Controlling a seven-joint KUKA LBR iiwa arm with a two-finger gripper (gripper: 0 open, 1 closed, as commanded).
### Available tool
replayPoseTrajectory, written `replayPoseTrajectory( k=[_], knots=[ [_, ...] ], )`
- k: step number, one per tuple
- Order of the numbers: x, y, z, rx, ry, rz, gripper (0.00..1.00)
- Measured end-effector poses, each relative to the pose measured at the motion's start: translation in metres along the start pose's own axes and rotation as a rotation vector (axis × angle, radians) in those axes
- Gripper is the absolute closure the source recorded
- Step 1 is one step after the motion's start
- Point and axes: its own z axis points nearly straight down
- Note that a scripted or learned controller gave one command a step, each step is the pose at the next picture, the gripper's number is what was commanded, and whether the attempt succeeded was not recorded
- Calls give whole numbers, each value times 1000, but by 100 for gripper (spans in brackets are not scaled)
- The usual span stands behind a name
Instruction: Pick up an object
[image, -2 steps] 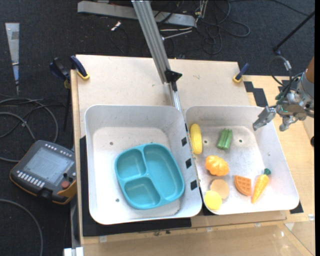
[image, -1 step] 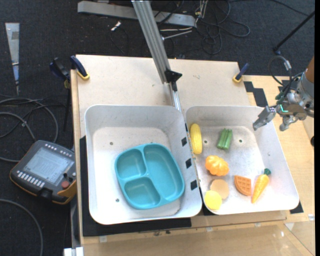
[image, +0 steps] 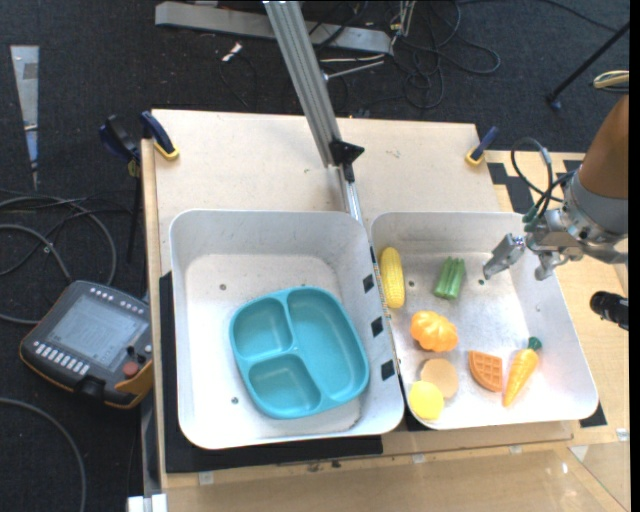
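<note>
The right bin (image: 560, 320) holds several toy foods: a yellow corn cob (image: 392, 277), a green vegetable (image: 450, 278), an orange pepper (image: 434, 330), a tan round piece (image: 438, 377), a yellow lemon (image: 426, 401), an orange waffle-like piece (image: 486, 370) and a carrot (image: 520, 370). My gripper (image: 522, 264) hangs over the bin's far right part, to the right of the green vegetable. It is open, with nothing between its fingers.
The left bin (image: 200, 250) holds a blue three-compartment plate (image: 298, 352). A slanted metal pole (image: 315, 90) ends at the divide between the bins. A teach pendant (image: 85, 340) lies on the floor at left. Clamps sit on the bench's far corners.
</note>
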Motion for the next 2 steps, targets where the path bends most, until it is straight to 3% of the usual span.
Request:
replayPoseTrajectory(
  k=[2],
  knots=[
    [-8, 1, 113, 1, 0, 3, 0]
  ],
)
